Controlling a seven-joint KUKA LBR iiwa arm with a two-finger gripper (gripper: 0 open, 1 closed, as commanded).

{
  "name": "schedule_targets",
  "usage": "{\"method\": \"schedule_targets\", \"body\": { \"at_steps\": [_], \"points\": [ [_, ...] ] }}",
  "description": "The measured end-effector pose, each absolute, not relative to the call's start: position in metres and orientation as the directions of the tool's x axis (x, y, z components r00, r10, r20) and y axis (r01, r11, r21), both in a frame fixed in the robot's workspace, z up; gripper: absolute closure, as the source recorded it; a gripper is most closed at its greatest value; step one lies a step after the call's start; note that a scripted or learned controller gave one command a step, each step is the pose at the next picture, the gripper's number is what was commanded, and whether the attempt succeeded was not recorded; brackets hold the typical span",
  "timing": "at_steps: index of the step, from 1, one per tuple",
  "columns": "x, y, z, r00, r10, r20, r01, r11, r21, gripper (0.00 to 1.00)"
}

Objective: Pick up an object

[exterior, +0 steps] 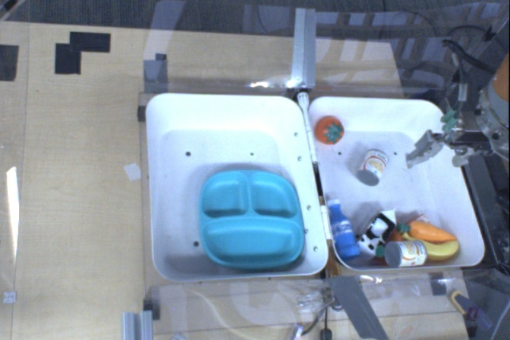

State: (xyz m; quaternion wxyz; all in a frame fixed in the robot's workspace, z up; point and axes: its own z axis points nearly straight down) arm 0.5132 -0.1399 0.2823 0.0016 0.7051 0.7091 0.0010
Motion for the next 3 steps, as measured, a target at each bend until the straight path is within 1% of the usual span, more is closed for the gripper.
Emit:
{"method": "schedule_targets", "body": {
  "at_steps": [1,2,3],
  "points": [
    [0.554,-0.112,0.225,-0.072,0.997,-0.001,0.997,0.072,0.003,0.0],
    [0.579,-0.134,0.09,-0.183,0.983,-0.005,0.983,0.183,0.014,0.0],
    [0.581,-0.132,0.102,-0.186,0.983,-0.005,0.982,0.186,0.019,1.0]
  ]
}}
